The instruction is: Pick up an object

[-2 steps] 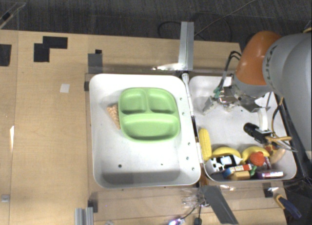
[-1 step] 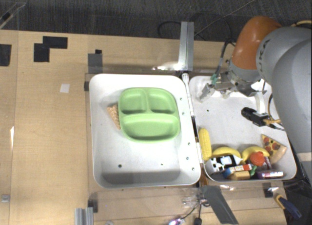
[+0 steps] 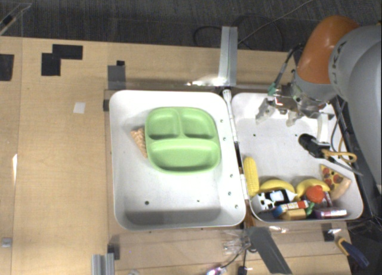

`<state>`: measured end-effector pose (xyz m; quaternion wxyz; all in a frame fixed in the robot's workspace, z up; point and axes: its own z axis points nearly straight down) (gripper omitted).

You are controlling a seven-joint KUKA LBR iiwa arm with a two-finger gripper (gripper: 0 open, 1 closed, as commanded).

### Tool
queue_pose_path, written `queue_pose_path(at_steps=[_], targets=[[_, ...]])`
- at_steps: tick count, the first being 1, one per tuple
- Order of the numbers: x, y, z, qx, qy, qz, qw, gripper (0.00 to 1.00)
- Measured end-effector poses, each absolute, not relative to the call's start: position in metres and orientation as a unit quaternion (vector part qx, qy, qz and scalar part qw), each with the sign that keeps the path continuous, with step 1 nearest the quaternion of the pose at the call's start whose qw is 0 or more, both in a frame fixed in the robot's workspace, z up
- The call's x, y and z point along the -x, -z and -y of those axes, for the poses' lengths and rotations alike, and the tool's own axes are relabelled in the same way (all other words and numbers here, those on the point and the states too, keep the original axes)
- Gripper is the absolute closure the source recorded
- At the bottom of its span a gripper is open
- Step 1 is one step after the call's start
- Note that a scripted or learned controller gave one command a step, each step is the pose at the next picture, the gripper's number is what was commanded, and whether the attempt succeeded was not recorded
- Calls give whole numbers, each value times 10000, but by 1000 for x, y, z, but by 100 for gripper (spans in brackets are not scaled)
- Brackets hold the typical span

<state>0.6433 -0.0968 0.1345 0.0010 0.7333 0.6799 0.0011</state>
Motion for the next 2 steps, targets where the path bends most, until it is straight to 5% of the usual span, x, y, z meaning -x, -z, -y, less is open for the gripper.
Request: queue_pose_path(at_steps=[1, 2], targets=[[-643, -88, 176, -7615, -22, -6482, 37, 0], [-638, -89, 184, -7645, -6, -6447, 11, 0]])
